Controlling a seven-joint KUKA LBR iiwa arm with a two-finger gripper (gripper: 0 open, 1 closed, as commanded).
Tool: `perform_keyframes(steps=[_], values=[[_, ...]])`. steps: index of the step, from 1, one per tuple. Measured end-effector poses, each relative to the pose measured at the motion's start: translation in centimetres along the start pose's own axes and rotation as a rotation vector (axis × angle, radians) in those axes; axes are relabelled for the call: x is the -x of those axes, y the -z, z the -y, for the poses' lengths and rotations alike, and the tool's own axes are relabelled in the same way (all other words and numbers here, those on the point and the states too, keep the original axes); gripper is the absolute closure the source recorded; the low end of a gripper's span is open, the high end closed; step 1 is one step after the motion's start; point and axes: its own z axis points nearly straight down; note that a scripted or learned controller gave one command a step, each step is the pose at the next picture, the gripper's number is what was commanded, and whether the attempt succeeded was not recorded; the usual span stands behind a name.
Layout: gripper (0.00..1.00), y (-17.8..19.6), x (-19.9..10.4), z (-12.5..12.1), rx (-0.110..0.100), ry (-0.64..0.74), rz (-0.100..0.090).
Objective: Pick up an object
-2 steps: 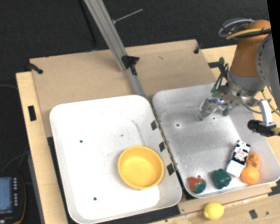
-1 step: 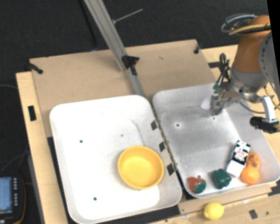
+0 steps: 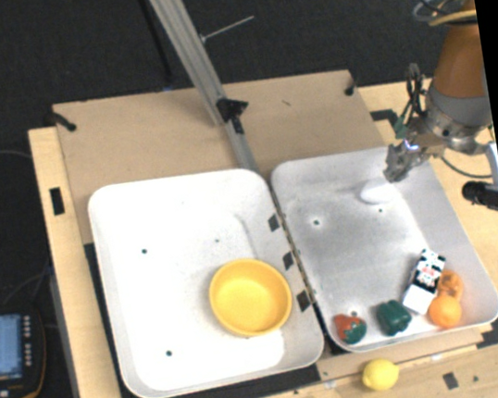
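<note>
your gripper (image 3: 400, 163) hangs at the right bin's (image 3: 347, 225) far edge; i cannot tell its state. bring it toward the near-corner orange (image 3: 445, 311), descending straight.

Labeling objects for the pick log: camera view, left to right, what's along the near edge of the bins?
Yellow bowl → red object → lemon on the bench in front of the bin → green object → orange fruit.
</note>
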Motion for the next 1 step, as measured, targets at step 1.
perform_keyframes(steps=[1], values=[[1.00, 4.51, 0.44, 0.06, -0.002, -0.001, 0.000]])
